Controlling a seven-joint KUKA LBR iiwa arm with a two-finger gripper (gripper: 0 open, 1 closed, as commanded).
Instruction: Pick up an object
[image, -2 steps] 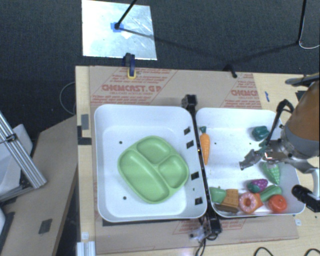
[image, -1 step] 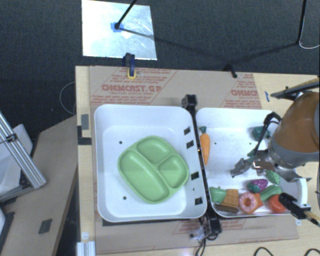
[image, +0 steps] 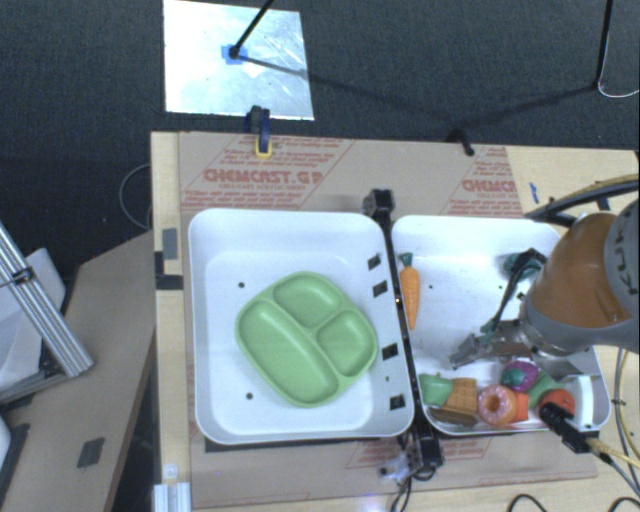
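Note:
My gripper (image: 478, 348) hangs low in the right bin (image: 450, 240), just above a cluster of toy foods along the bin's front wall. Under it lie a green piece (image: 436, 387), a tan and orange block (image: 461, 397), a pink donut (image: 496, 404), a magenta and green piece (image: 520, 376) and an orange-red piece (image: 557, 399). A toy carrot (image: 408, 288) rests against the bin's left wall. A teal object (image: 522, 264) sits at the back right, partly behind the arm's orange band (image: 585, 275). Nothing visible is held.
The left bin (image: 215, 250) holds a green divided plate (image: 305, 338). A black divider with clips (image: 392, 300) runs between the bins. The bench is covered with cardboard (image: 300, 170), with a blue-yellow clamp (image: 261, 130) at the back.

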